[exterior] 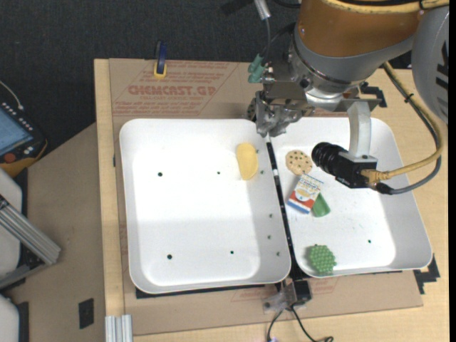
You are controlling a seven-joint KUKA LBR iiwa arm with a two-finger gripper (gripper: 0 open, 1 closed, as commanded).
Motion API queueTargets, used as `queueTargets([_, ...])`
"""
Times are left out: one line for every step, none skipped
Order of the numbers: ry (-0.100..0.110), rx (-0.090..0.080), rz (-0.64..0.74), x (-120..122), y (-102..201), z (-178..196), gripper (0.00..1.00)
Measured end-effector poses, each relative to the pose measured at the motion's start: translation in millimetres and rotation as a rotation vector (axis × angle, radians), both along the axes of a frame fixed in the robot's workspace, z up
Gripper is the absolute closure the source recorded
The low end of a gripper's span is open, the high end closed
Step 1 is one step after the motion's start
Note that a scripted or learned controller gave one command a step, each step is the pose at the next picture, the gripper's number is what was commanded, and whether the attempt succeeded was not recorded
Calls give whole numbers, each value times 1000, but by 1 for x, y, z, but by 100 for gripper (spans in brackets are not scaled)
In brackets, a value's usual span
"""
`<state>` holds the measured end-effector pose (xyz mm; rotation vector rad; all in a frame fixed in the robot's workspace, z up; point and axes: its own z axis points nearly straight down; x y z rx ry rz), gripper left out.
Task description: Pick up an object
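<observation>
Two shallow white bins sit side by side on my bench, seen from above at a slant. My arm reaches in from the right, its grey and orange wrist [356, 20] looming large at the top of the view. The gripper [273, 120] hangs at the far end of the ridge where the two bins meet; its dark fingers blur into each other and into shadow, so I cannot tell whether they are open or closed, and I see nothing between them.

In the left bin [185, 262], a pale yellow lump [246, 161] (possibly a toy potato or lemon) lies alone near the right wall, just below and left of the gripper. In the right bin [399, 241], a round chocolate-chip cookie [299, 162] rests near the dividing ridge, with a small white carton with red and blue print [306, 193] just below it, touching a green cone-shaped piece [322, 206]. A knobbly green ball [321, 258] sits apart near the front rim. A black cylindrical camera [338, 164] on a bracket hangs over this bin.

I judge the yellow lump the nearest candidate: it looks light, smooth and rounded, so it may slip. I would close across its narrow width, at the middle. Its closeness to the bin wall leaves little room for one finger.
</observation>
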<state>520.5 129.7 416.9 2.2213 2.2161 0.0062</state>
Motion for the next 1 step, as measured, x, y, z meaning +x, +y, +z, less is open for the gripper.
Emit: queueTargets([14,-2,1,-20,2,-60,100])
